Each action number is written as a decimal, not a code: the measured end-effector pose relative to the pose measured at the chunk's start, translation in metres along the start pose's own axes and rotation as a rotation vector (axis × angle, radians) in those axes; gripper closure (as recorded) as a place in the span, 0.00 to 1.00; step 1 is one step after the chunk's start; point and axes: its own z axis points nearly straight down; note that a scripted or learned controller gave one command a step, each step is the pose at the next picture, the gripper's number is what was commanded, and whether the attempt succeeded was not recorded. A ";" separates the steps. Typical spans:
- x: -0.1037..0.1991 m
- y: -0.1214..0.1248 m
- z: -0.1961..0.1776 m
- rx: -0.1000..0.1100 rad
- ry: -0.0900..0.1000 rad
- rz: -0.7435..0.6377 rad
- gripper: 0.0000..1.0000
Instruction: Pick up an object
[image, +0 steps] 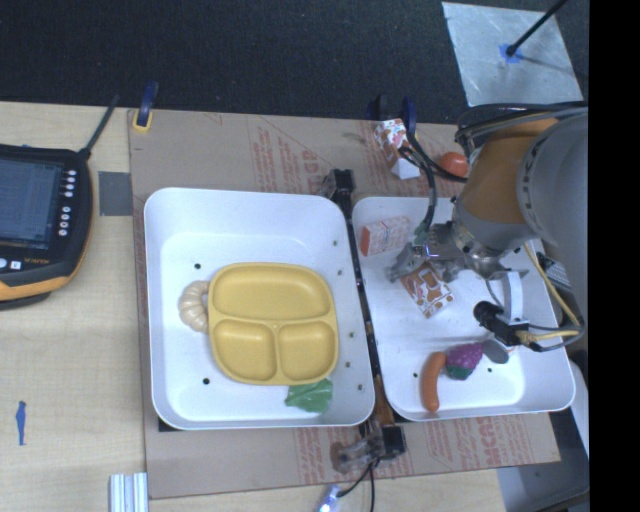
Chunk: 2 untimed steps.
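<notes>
My gripper (424, 262) reaches down into the right bin (540, 400) from the right, near the bin's upper middle. Its two grey fingers look spread, and nothing shows between them, so it is open. A red-and-white patterned packet (430, 290) lies flat just in front of the fingertips, touching or almost touching them. An orange-and-white carton (377, 238) lies to the gripper's left by the bin wall. Near the front of this bin lie an orange sausage (431, 381) and a purple bunch of grapes (463, 360).
The left bin (170, 300) holds a yellow divided tray (272, 322), a beige bun (193, 304) at its left and a green item (310, 396) at its front. Behind the right bin lie a small packet (391, 134) and a red ball (453, 162). A teach pendant (35, 220) sits far left.
</notes>
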 end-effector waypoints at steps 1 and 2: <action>0.015 0.010 0.000 -0.001 -0.001 -0.001 0.00; -0.006 -0.013 0.000 0.002 -0.001 0.001 0.00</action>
